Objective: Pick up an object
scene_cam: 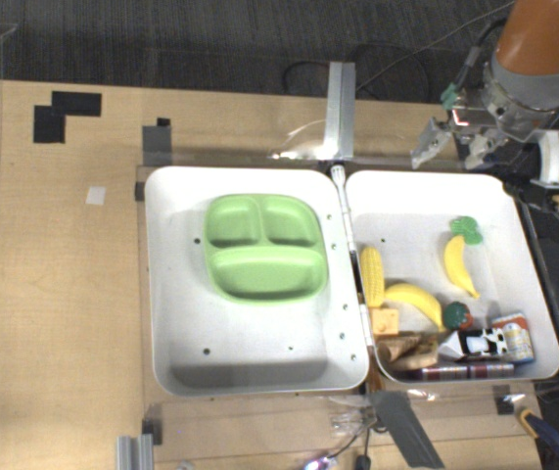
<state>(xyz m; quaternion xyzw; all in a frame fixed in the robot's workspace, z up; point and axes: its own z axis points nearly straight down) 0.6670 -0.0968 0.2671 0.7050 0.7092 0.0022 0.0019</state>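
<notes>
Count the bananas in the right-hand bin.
2. One small banana lies near the right wall below a green broccoli piece; a larger banana lies lower, beside the corn cob. The front pile may hide more.

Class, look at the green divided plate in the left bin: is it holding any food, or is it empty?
Empty. The green divided plastic plate shows three bare compartments; the toy food lies in the right white bin.

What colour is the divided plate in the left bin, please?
The divided plate is light green, seen clearly in the overhead camera view.
</notes>
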